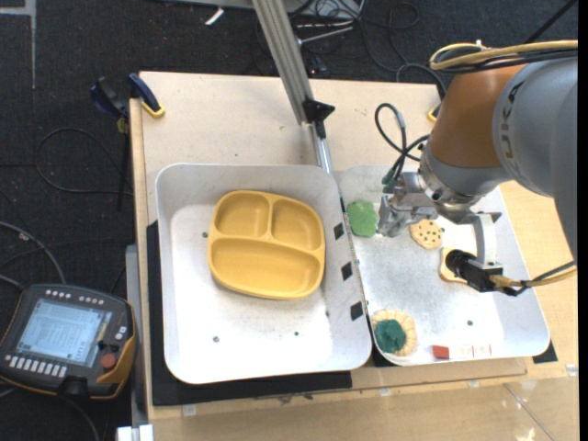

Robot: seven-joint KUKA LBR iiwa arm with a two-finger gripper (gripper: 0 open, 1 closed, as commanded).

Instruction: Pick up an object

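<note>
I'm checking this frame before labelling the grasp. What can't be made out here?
- Gripper: its tip is masked by the wrist above it, so any contact with the green object is unclear.
- Right bin: the arm covers its far part.
- Red item: too small to identify.

Left bin (184,338): divided tray (267,243), centre | Right bin (514,324): ball (361,218) upper left, cookie (425,235) right of it, round toy (392,333) lower left | Pendant (64,338): frame's lower left, off counter (230,118)

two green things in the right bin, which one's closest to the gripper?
The pale green object at the bin's far left edge, just left of the gripper. The darker green one on a tan base sits near the bin's front edge.
</note>
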